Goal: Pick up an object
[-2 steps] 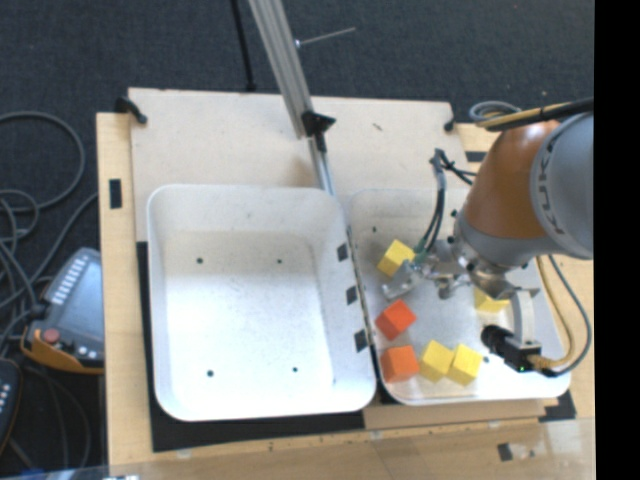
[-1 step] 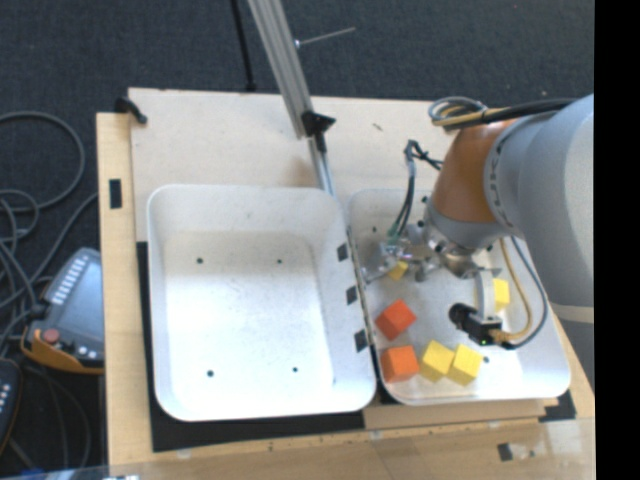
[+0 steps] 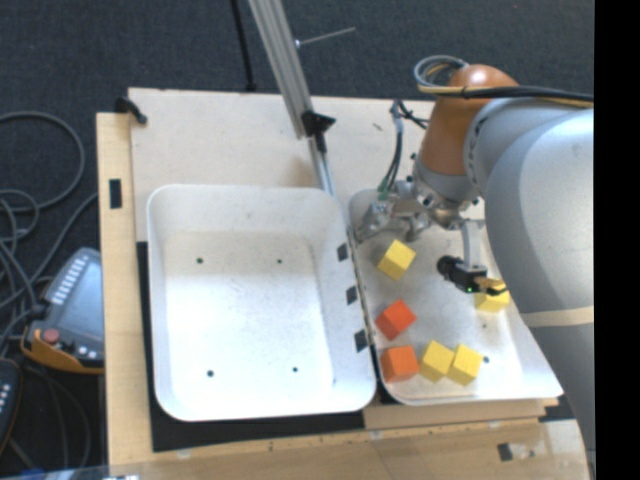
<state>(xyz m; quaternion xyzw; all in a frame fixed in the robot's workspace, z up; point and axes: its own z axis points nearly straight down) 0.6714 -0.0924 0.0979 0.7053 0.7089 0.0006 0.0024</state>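
My gripper (image 3: 392, 226) hangs over the far end of the right bin (image 3: 530, 363), under the orange wrist band. A yellow cube (image 3: 396, 259) lies tilted just in front of it, very close to the gripper's tip; whether they touch I cannot tell. Further forward in the same bin are an orange cube (image 3: 396, 318) and a second orange cube (image 3: 400, 362). Two yellow cubes (image 3: 450, 362) sit side by side at the near end. Another yellow cube (image 3: 491, 297) rests by the bin's right side, partly under the arm.
The left bin (image 3: 170, 298) sits beside the right one, their walls meeting at mid-bench. A slanted aluminium post (image 3: 285, 63) rises from behind the bins. The grey arm body (image 3: 540, 198) covers the right bin's far right part.
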